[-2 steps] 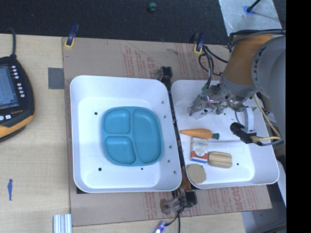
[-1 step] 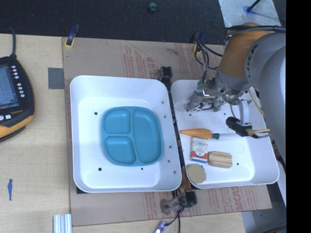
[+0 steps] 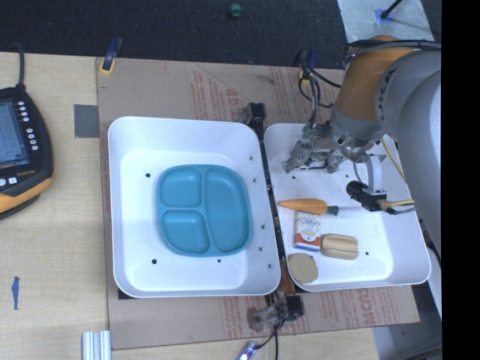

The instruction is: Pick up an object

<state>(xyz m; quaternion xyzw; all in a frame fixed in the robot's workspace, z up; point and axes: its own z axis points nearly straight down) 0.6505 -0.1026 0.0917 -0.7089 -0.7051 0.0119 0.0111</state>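
Tan disc point(image 3: 303, 268) nearest, packet point(image 3: 307, 230) print unreadable just beyond, carrot point(image 3: 303, 205) past it, gripper point(image 3: 312, 158) beyond carrot, grip state unclear.

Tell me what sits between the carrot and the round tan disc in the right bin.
In the camera view, a small white packet lies between the carrot and the round tan disc.

Gripper point(image 3: 309, 158) fingers – state unclear.

Light wood bench point(image 3: 52, 246) under even light, carrying a brown cardboard sheet point(image 3: 187, 88) left of and beneath the jaws, a black-and-orange handheld pendant point(image 3: 19, 148) far left of them, and dark carpeted floor point(image 3: 165, 13) beyond them.
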